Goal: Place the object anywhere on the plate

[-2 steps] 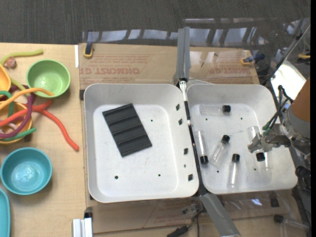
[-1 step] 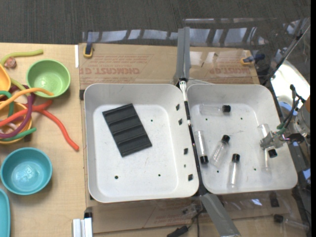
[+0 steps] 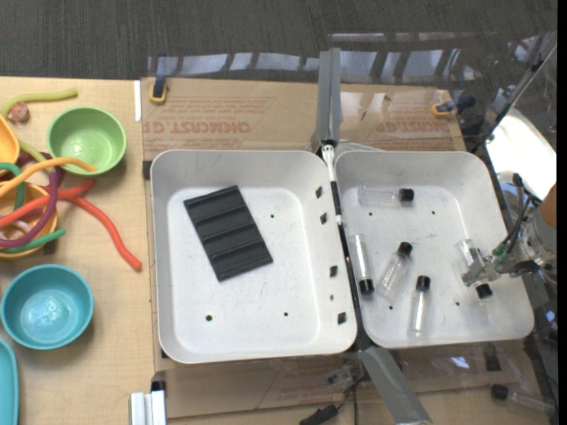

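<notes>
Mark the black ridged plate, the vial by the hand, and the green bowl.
black ridged plate (image 3: pixel 228 232): camera view, middle rib.
vial by the hand (image 3: pixel 470 264): camera view, clear body.
green bowl (image 3: pixel 87 141): camera view, inner floor.

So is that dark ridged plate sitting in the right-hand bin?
No, the dark ridged plate lies in the left bin.

Dark grey ribbed carpet (image 3: pixel 266 16) beyond a pale wooden bench (image 3: pixel 106 326) — brown cardboard sheets (image 3: pixel 239 118) underneath.
</notes>
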Action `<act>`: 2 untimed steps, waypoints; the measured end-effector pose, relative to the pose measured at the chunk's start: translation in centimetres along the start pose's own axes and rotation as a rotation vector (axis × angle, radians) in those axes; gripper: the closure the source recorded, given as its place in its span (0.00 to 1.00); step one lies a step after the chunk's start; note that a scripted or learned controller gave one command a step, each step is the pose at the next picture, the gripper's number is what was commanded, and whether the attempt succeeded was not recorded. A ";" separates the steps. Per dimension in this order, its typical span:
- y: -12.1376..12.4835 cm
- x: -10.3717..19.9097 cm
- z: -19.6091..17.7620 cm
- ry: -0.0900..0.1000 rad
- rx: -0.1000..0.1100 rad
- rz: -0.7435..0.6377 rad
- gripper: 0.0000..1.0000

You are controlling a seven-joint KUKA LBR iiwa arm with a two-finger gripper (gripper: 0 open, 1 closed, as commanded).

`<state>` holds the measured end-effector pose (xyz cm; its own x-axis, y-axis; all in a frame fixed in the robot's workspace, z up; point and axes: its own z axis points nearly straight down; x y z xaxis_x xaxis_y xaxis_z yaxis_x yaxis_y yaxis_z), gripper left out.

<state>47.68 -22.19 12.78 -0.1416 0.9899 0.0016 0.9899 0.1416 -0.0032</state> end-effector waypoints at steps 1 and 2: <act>3.4 -0.5 -10.5 -0.003 -0.002 -0.012 1.00; 0.6 3.6 -5.1 -0.001 -0.001 -0.180 1.00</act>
<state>47.74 -18.57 17.84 -0.3166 0.9486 0.0010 0.9486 0.3166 -0.0020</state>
